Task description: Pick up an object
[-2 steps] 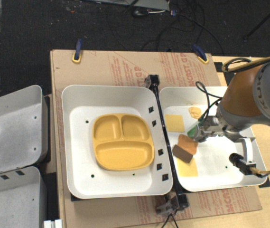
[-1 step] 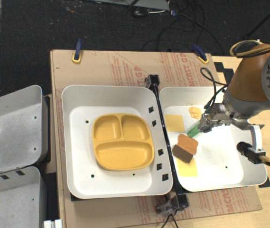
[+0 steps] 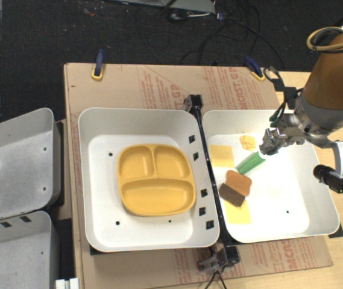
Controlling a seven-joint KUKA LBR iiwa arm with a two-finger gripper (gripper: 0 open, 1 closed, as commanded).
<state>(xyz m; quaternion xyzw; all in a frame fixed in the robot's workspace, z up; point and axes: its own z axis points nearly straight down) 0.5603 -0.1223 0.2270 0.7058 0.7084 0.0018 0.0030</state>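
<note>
The fingers (image 3: 269, 147) hang low over the right bin (image 3: 292, 221), poised at the upper end of a green stick (image 3: 251, 162); whether they grip it cannot be told. Beyond it lies a brown block (image 3: 236, 188)

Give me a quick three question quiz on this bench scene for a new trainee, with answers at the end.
1. True or false: the yellow divided tray lies in the left bin.
2. Which object is nearest the gripper? A brown block, B green cylinder, C divided tray.
3. Fill in: the brown block partly covers a pale yellow ____.

Key: 1 true; 2 B; 3 sheet.
</note>
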